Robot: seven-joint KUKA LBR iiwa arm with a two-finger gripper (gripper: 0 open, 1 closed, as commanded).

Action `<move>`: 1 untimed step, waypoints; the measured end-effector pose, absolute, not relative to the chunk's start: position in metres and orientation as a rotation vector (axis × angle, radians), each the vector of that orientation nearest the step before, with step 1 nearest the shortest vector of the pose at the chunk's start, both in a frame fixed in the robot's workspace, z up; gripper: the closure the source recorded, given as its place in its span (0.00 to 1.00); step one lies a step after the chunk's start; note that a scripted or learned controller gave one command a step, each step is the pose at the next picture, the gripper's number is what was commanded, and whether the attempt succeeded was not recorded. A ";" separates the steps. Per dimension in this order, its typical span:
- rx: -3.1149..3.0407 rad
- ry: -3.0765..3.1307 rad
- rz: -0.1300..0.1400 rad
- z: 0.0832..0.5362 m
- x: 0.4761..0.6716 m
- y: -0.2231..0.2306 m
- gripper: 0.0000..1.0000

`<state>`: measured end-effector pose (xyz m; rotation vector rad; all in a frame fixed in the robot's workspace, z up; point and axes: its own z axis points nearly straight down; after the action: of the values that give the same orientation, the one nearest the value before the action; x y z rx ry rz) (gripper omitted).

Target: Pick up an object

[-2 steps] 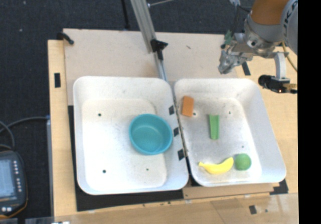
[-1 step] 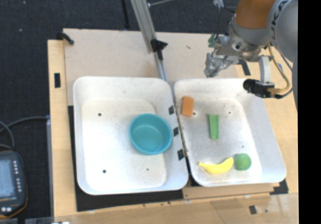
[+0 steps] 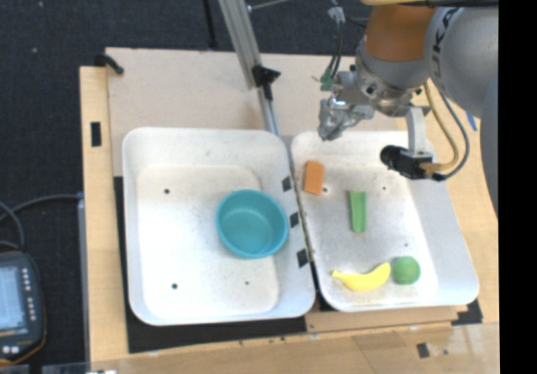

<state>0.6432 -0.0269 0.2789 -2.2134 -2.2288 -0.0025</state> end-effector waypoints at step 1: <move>-2.214 -2.227 0.002 0.261 0.623 0.018 1.00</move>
<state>0.6227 0.0176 0.2609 -2.2137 -2.2271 0.0015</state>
